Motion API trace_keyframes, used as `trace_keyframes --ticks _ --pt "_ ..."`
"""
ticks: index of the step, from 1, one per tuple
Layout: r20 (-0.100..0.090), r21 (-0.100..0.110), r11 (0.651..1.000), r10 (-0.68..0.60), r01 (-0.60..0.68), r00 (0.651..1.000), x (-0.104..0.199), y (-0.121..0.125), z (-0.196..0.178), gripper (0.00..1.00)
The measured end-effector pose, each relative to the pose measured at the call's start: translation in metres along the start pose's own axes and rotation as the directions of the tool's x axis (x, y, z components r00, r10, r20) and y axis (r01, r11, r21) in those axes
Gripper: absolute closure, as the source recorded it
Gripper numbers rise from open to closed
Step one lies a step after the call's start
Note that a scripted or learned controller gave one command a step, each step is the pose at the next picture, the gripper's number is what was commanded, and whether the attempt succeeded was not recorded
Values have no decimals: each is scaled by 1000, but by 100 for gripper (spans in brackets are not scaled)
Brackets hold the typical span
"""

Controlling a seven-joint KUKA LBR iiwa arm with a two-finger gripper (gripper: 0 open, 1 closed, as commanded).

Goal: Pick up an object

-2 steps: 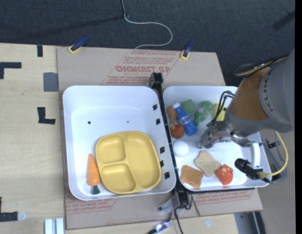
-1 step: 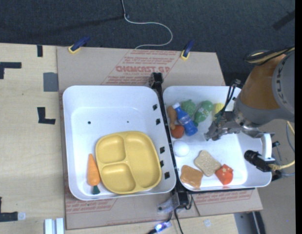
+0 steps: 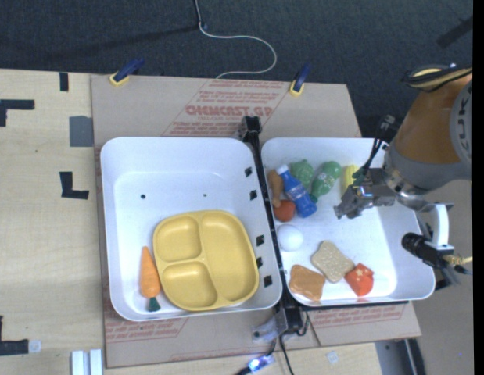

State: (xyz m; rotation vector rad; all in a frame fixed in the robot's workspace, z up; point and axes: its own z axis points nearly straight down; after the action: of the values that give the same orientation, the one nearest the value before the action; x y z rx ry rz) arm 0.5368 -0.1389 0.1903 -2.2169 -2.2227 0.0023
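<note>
My gripper (image 3: 349,206) hangs over the right bin (image 3: 398,233), near its middle, with nothing visible between its fingers. To its left lie a blue bottle (image 3: 297,193), two green items (image 3: 328,176) and a yellow piece (image 3: 349,173) close behind the gripper. A red-orange item (image 3: 284,208) and a white egg (image 3: 290,237) sit by the bin's left wall. Near the front are a slice of bread (image 3: 332,260), an orange-brown piece (image 3: 306,282) and a red strawberry-like item (image 3: 360,280).
The left bin (image 3: 124,170) holds a yellow divided plate (image 3: 204,258) and a carrot (image 3: 149,276) along its left side. Cardboard (image 3: 226,112) underlies both bins. A white cable (image 3: 242,41) lies on the dark floor behind.
</note>
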Motion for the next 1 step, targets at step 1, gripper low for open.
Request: trace_keyframes --ticks 1 --pt "0 1 1000 0 0 1000 0 1 -33 100"
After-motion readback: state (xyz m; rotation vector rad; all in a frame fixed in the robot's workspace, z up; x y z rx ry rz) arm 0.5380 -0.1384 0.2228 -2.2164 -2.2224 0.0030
